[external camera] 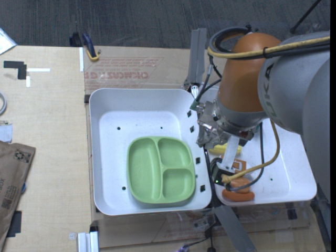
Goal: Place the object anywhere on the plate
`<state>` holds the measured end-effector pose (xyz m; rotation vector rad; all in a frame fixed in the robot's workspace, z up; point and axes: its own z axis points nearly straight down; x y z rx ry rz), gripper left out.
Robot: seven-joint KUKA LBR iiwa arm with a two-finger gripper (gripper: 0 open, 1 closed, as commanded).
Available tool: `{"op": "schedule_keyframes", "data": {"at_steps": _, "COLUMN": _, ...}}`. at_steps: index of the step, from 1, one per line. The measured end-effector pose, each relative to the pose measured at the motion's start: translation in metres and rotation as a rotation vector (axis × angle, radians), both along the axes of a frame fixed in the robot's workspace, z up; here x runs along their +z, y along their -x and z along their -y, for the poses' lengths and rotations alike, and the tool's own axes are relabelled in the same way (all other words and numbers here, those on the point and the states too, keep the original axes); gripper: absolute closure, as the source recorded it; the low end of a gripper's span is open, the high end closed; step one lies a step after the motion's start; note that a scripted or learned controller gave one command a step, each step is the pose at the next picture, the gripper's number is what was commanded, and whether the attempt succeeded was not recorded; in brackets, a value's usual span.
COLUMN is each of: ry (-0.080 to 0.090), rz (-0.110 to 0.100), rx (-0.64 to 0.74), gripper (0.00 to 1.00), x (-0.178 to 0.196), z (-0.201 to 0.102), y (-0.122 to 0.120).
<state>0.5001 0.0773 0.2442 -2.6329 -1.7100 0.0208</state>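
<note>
A light green plate (160, 168) with three compartments lies in the left white bin (105, 140), toward its front. My gripper (212, 136) hangs low over the left part of the right bin (289, 182), just past the wall between the two bins, under the orange wrist band (244, 77). Right below it lies a yellow object (231, 150), partly hidden by the gripper body. An orange and red object (239, 192) rests in the right bin's front left corner. A small white and orange item (239, 165) sits between those two.
The grey arm (299, 83) covers most of the right bin's back and right side. A yellow cable (262, 164) loops down from the wrist over the objects. Cardboard (131, 67) lies behind the bins, and a wooden bench top (42, 114) lies to the left.
</note>
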Motion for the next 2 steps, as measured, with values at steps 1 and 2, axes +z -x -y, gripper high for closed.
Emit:
{"op": "schedule_keyframes", "data": {"at_steps": 1, "ry": -0.007, "rz": 0.005, "rx": 0.411, "gripper": 1.0, "x": -0.054, "z": -0.018, "y": -0.006}}
{"op": "schedule_keyframes", "data": {"at_steps": 2, "ry": -0.008, "rz": 0.006, "rx": 0.603, "gripper": 1.0, "x": -0.045, "z": -0.114, "y": 0.023}}
